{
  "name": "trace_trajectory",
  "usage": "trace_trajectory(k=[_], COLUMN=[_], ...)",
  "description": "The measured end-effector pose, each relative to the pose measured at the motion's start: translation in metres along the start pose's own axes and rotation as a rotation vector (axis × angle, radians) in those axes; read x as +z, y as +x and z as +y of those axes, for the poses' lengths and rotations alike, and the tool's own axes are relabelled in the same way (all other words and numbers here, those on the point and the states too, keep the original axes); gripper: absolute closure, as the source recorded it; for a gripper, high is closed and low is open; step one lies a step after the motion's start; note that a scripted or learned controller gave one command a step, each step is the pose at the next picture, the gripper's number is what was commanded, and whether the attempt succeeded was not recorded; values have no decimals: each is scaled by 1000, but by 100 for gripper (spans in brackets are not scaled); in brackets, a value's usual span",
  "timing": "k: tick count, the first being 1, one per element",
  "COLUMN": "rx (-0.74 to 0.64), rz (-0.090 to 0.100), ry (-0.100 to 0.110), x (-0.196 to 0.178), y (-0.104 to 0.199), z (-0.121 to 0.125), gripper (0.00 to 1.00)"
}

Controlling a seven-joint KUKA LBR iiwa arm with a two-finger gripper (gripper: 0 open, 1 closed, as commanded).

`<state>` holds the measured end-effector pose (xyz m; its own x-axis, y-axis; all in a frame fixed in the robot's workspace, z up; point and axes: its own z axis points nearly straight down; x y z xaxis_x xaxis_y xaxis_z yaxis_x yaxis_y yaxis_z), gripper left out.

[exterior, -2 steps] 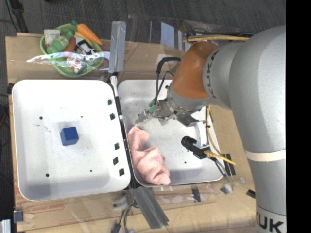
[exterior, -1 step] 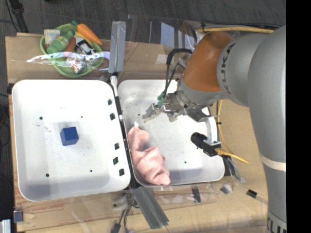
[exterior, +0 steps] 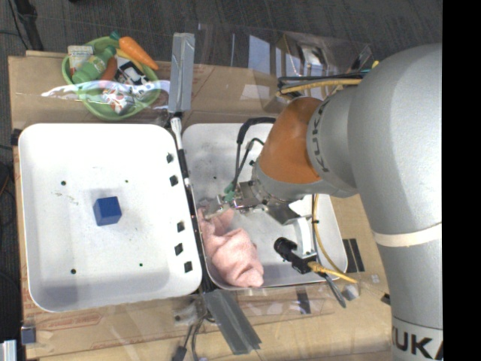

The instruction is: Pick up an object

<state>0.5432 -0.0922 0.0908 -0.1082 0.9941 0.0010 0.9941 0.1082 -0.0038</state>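
Down in the right bin (exterior: 197, 145), the gripper (exterior: 225, 201), grip state unclear, hovers touching the pink plush (exterior: 233, 256).

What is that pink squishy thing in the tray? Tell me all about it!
The pink soft toy looks plush and lumpy, pale pink, maybe a stuffed animal, though its shape is too unclear to name. It lies on its side in the right bin, at the near left corner, against the bin's left wall. The gripper sits right at its upper end.

A soft pink lump (exterior: 231, 256) lies at the right bin's (exterior: 197, 149) near-left corner.
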Motion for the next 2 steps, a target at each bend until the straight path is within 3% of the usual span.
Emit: trace_trajectory(k=[1,2], rx=[-2,-297], rz=[0,-2], ry=[1,-4], x=[-9,-2], y=[0,-17], z=[0,46], gripper=[100,100])
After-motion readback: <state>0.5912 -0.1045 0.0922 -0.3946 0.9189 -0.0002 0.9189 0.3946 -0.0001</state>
